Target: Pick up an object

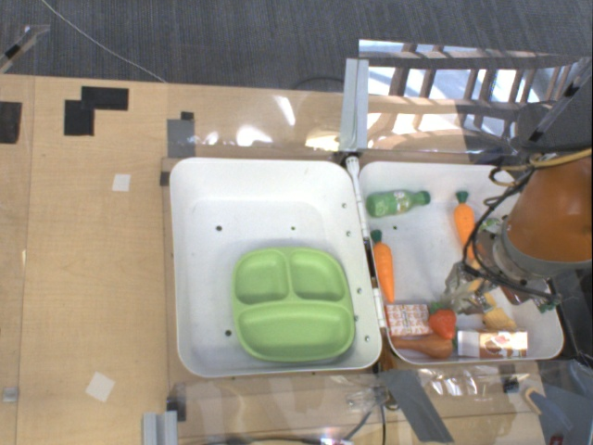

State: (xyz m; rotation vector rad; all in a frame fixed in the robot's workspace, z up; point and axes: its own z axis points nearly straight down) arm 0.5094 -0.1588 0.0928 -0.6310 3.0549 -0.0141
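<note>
My gripper (470,290) hangs low in the right bin (417,248), under the orange wrist band, near the bin's front right. Just below and left of it lies a red round item (443,323), with a white bottle (491,343) lying flat along the front wall. A tan lump (501,319) sits right beside the gripper. Further off are a long carrot (384,269) by the left wall, a short carrot (463,221), and a green bottle (397,201) at the back. I see nothing clearly held.
A patterned small box (407,318) and a brown sausage-like piece (424,346) crowd the front left corner of the right bin. The left bin (213,202) holds a green divided plate (293,304). A metal frame (445,72) stands behind the bins.
</note>
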